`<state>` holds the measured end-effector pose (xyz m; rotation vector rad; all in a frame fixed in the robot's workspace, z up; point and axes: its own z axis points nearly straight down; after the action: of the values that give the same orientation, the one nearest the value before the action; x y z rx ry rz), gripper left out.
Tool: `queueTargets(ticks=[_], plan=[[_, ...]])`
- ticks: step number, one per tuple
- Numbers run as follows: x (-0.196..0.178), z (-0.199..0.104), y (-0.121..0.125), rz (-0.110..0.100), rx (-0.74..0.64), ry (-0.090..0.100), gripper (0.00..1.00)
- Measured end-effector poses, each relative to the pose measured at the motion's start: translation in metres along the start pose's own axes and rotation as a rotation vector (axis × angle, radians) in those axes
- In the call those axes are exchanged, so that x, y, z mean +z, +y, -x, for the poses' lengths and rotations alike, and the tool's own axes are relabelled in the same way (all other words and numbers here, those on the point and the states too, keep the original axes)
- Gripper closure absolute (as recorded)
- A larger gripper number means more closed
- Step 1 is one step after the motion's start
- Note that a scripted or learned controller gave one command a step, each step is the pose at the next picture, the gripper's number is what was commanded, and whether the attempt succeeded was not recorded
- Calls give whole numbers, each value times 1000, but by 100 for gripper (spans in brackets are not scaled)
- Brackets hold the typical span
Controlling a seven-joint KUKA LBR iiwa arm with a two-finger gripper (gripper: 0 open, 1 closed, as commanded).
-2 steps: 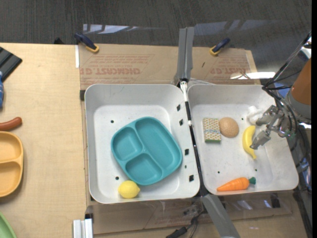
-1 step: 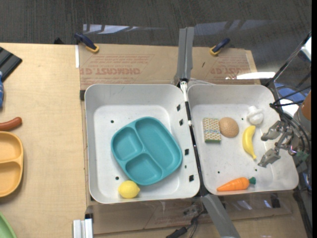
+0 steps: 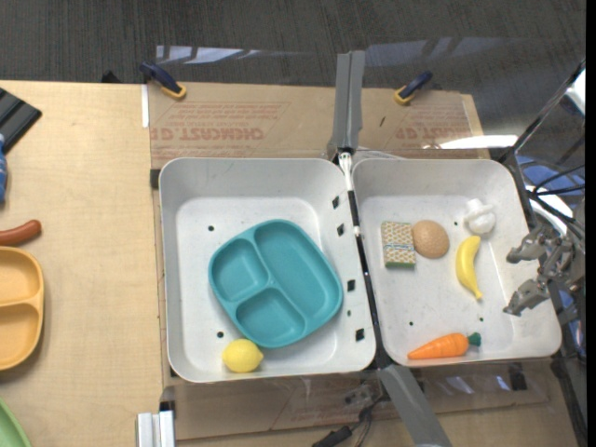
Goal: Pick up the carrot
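The orange carrot (image 3: 438, 346) with a green stub lies flat near the front edge of the right bin (image 3: 521, 343), pointing left. My gripper (image 3: 519, 278) hangs over the right rim of that bin, to the right of the carrot and farther back. Its two grey fingers (image 3: 524, 250) are spread open with nothing between them. It does not touch the carrot.
In the right bin also lie a yellow banana (image 3: 468, 266), a brown round roll (image 3: 429, 238), a patterned block (image 3: 399, 245) and a small white item (image 3: 480, 220). The left bin (image 3: 186, 203) holds a teal divided plate (image 3: 273, 282) and a lemon (image 3: 242, 355).
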<state>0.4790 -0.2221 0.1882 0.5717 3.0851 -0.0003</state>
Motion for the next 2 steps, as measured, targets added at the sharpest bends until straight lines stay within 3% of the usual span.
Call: queueTargets(ticks=[1,2], plan=[[18,72,29,1,-21,0,0],[20,22,9,0,-33,2,0]])
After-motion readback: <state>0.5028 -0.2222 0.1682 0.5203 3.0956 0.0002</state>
